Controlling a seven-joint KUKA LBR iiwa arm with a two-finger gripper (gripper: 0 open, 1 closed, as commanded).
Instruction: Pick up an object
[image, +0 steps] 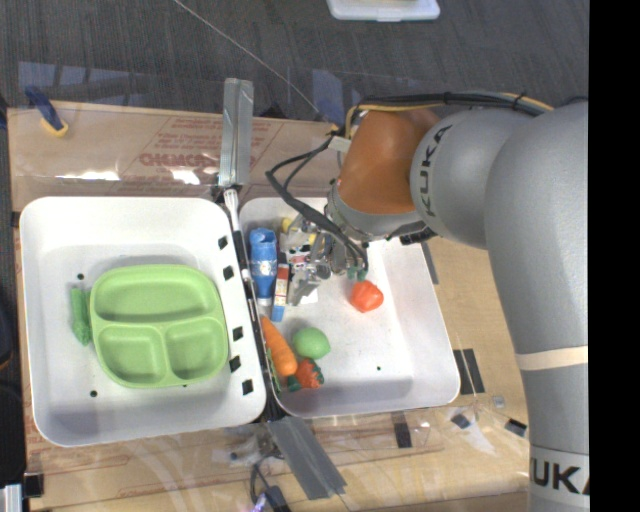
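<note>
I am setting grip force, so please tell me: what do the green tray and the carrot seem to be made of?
Green tray: most likely molded plastic, matte to slightly glossy; its color is even and its compartment edges are rounded.
Carrot: looks like a plastic or rubber toy, smooth, with uniform bright orange color. Whether it is hard or soft is not visible.

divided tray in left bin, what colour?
Light green: the divided tray in the left bin, seen clearly in the camera view.
</note>
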